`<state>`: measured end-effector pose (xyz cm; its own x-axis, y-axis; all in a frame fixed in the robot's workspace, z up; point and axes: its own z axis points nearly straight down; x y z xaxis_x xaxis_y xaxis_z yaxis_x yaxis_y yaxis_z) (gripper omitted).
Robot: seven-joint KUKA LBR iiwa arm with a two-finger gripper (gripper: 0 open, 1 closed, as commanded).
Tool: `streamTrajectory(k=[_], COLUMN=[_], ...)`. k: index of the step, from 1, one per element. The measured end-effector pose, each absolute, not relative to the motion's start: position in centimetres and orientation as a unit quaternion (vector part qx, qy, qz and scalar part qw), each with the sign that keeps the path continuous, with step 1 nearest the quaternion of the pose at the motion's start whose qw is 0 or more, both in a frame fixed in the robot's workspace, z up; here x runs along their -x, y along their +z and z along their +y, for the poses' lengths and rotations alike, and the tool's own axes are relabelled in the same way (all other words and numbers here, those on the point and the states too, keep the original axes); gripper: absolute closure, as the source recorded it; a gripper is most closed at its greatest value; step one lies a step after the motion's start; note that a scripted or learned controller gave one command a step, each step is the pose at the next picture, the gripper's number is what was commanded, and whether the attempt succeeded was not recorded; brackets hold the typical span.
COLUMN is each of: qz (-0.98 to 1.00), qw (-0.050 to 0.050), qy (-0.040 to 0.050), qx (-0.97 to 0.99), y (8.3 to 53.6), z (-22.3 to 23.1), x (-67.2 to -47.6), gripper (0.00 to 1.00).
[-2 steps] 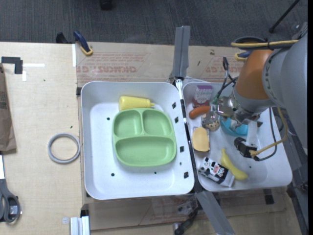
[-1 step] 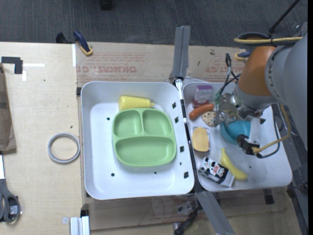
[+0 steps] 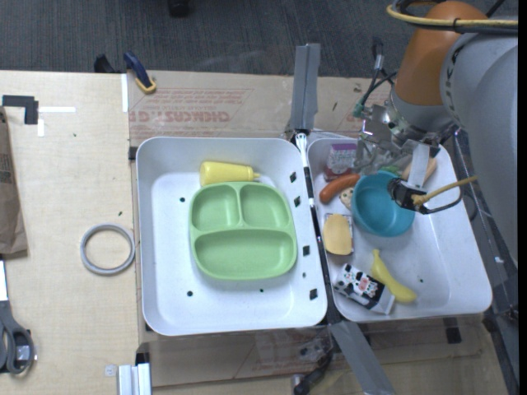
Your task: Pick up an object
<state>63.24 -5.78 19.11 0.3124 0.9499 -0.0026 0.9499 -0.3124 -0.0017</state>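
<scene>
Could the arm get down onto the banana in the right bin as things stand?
Probably yes. The banana lies bare on the floor of the right bin, with nothing on top of it. The blue bowl sits apart above it; only the black-and-white carton crowds its left side.

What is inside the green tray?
The green tray in the left bin shows three bare compartments. A yellow bottle lies behind it. Whatever is under the tray is covered.

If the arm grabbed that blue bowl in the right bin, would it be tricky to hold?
Probably somewhat. The blue bowl looks like smooth, glossy plastic, so it may slip. Its round wall offers little to pinch except the rim, so it could tilt when lifted. It seems hollow and light, and pushing it would likely nudge the sausage beside it.
</scene>
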Motion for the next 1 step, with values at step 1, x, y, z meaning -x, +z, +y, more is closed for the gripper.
streamTrajectory(k=[1], qz=[0.566], qw=[0.0], qy=[-0.0017], qx=[-0.825], y=[19.04], z=[1.39], x=[-64.61], gripper=[1.0])
